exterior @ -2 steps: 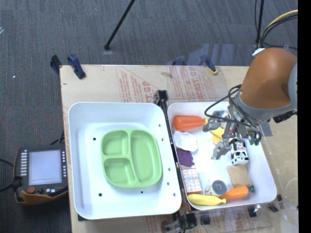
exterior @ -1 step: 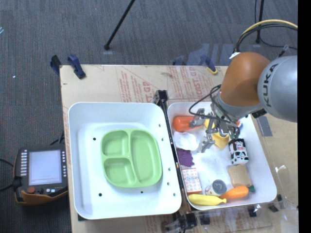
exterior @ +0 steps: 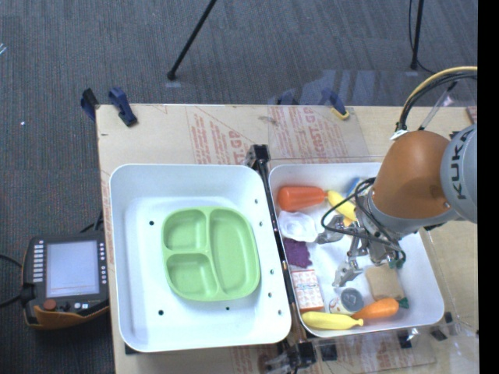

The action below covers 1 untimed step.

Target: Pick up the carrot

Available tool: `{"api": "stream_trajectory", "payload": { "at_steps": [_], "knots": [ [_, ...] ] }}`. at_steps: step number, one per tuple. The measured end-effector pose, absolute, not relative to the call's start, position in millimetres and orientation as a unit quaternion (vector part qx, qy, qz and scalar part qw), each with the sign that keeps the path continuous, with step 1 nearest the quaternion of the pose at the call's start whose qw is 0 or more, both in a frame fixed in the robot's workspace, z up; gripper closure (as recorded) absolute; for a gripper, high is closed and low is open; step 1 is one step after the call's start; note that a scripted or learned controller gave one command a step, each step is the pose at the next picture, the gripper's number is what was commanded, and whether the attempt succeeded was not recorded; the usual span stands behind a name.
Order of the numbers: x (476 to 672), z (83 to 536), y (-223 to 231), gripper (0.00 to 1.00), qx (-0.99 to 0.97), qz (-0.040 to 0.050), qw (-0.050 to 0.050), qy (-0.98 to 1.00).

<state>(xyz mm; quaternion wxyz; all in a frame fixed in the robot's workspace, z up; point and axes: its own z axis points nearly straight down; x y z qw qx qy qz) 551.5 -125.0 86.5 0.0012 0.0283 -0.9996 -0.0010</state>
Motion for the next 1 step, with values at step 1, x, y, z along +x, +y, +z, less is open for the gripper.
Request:
{"api": "stream_trajectory", "payload": {
  "at_steps": [1],
  "knots": [
    [496.3, 89.7, -152.3, 0.00, 0.136, 0.0007, -0.005, -0.991]
  ]
}}
